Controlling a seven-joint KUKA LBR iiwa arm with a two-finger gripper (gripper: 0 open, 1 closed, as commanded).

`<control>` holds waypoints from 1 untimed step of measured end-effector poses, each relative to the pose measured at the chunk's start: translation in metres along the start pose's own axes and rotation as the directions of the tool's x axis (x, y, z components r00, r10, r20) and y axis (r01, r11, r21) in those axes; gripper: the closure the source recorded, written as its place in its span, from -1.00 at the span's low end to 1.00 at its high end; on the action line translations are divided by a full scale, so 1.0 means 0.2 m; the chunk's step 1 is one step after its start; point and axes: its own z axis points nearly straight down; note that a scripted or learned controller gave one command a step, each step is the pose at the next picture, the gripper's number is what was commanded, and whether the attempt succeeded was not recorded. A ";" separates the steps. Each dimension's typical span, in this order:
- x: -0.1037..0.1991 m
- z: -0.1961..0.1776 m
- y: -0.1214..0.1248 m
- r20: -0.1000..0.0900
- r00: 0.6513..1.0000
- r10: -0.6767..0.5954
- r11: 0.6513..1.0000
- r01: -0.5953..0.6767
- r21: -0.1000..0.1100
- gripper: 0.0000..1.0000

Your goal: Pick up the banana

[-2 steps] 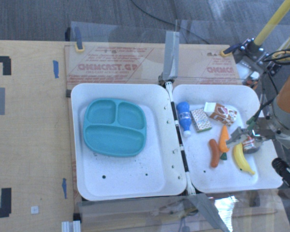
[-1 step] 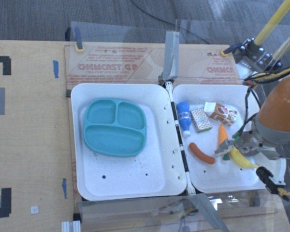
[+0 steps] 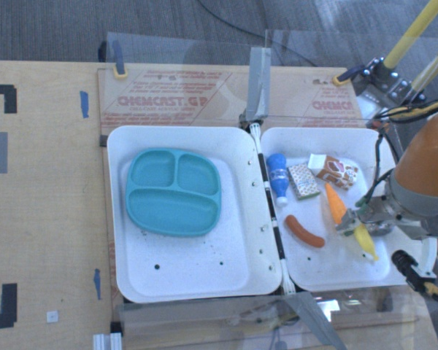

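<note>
The small yellow plastic banana (image 3: 365, 241) lies just right of the orange carrot (image 3: 335, 205), near the right white bin's (image 3: 328, 279) front-right corner. The gripper (image 3: 354, 227) sits at its upper end; whether it grips I cannot tell. Close squarely across the banana's middle, clear of the carrot.

A teal plastic divided plate (image 3: 174, 193) with three compartments lies in the left white bin (image 3: 237, 268), toward its ten o'clock side. In the right white bin (image 3: 314, 274), a blue-and-white bottle (image 3: 278, 177) lies at nine o'clock along the wall. A patterned square packet (image 3: 304, 180) sits just beside it, a brown-and-white snack wrapper (image 3: 338, 170) at twelve, an orange carrot (image 3: 335, 203) near centre, and a red-orange sausage (image 3: 305, 232) at seven.
</note>
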 end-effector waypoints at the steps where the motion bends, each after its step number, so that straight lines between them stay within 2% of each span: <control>1: 0.24 -0.45 -0.10 0.001 1.000 -0.018 1.000 0.018 0.002 1.00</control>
